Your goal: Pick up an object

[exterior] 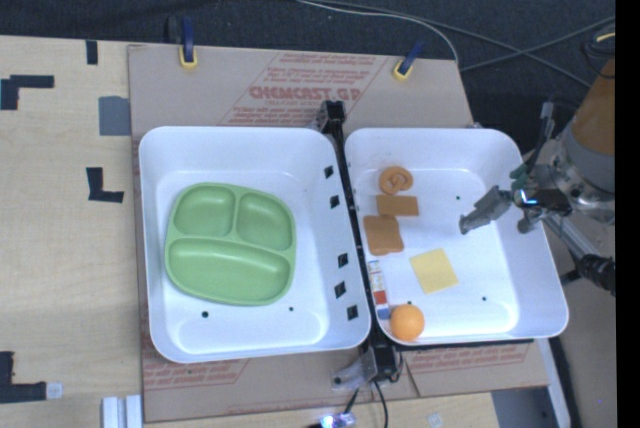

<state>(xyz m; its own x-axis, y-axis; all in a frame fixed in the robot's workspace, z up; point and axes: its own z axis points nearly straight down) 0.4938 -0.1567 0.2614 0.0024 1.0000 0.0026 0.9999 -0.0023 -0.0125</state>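
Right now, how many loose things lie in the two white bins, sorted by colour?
Green: 1, the divided plate in the left bin
Brown: 3, the spiral roll, the small cracker and the toast in the right bin
Yellow: 1, the cheese slice
Orange: 1, the ball
Total: 6

**One fixed camera, high above the bench**

You look down at a slant on both white bins, the left bin (240,141) and the right bin (450,141), from well back. The far edge of the cardboard sheet (300,86) lies toward the top; the arm (590,166) enters right of the bins.
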